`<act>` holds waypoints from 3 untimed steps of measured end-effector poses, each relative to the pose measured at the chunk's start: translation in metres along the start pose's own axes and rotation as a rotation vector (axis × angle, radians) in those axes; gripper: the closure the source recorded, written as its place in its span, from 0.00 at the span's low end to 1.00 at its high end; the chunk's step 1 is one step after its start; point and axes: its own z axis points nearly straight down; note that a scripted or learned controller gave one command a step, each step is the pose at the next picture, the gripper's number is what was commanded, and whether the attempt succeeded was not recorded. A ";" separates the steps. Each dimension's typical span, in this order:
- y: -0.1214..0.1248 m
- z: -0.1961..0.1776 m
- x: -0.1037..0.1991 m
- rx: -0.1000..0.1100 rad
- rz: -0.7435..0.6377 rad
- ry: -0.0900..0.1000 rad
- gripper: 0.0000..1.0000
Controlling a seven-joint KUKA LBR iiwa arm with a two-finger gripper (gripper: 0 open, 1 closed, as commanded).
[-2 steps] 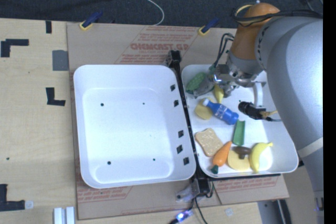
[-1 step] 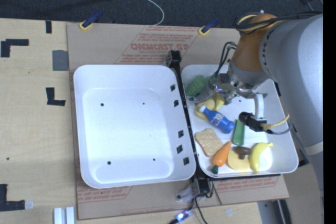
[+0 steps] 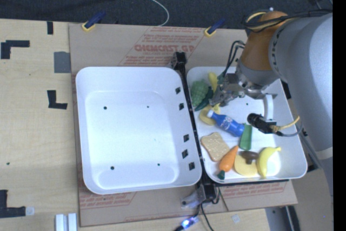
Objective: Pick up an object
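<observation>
From my seat I see the arm [image 3: 303,73] reaching in from the right, with its gripper [image 3: 223,96] lowered into the far left part of the right bin [image 3: 292,170], over the cluster of toy food there. I can't tell from this angle whether the jaws are spread or closed, and I see nothing between them, so I won't count anything as held.

Right under the gripper sit a green leafy piece [image 3: 199,93] against the bin's left wall and a blue bottle [image 3: 227,124] lying on its side just nearer. Nearer again are a slice of bread [image 3: 214,145], a carrot [image 3: 227,160], a green bottle [image 3: 246,138] and a banana [image 3: 266,160] beside a yellow disc [image 3: 244,167]. The left bin [image 3: 130,127] holds nothing I can make out.

My guess is the target is the leafy piece or the blue bottle. All of this looks like light, rigid plastic, probably smooth and likely to squirt out of a pinch. I'd take the blue bottle across its narrow body near the middle. The leafy piece is lumpy and pressed to the wall, which leaves little room for a finger on that side, so it looks like the riskier pick.
</observation>
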 end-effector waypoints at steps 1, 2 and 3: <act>-0.008 -0.097 0.069 -0.011 -0.008 0.003 1.00; 0.035 -0.196 0.134 -0.016 -0.008 0.002 1.00; -0.011 -0.292 0.140 -0.014 -0.002 0.002 1.00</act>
